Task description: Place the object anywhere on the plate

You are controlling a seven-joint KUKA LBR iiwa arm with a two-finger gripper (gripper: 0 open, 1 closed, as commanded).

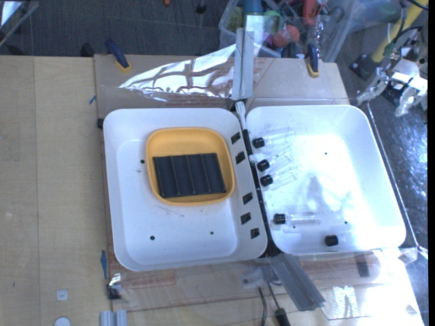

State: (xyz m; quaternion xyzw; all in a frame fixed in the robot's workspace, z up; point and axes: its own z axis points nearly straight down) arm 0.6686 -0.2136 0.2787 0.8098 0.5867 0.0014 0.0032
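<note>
The black ribbed rectangular slab lies flat on the yellow rounded-square plate, its long axis running left to right; I cannot tell the jaws' state.

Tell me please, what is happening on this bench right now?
Nothing is being handled at this moment. A yellow plate sits in the left bin with a dark ribbed block lying on it. The right bin holds several clear tubes with black caps, lying near its left wall, and a small black piece near its front edge.

Pale grey-white angular metal parts, perhaps the claw, blurred
</note>
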